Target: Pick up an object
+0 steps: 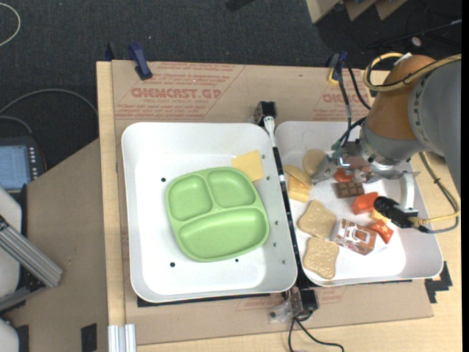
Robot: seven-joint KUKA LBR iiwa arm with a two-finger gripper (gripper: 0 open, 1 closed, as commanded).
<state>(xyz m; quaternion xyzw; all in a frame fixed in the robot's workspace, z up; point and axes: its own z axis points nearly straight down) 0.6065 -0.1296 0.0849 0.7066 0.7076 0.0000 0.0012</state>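
Currently | left bin point(139, 218): green divided plate point(217, 213), cheese slice point(249, 165) at its upper right | right bin point(421, 259): bread slices point(316, 220), judged light, soft, best pinched across the edges | gripper point(344, 169) low over brown block point(347, 190), opening cannot be told

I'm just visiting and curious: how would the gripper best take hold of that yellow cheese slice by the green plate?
Probably from straight above, pinching two opposite edges. The yellow cheese slice lies flat in the left bin, its lower left corner at the green plate, so its upper and right edges look freest.
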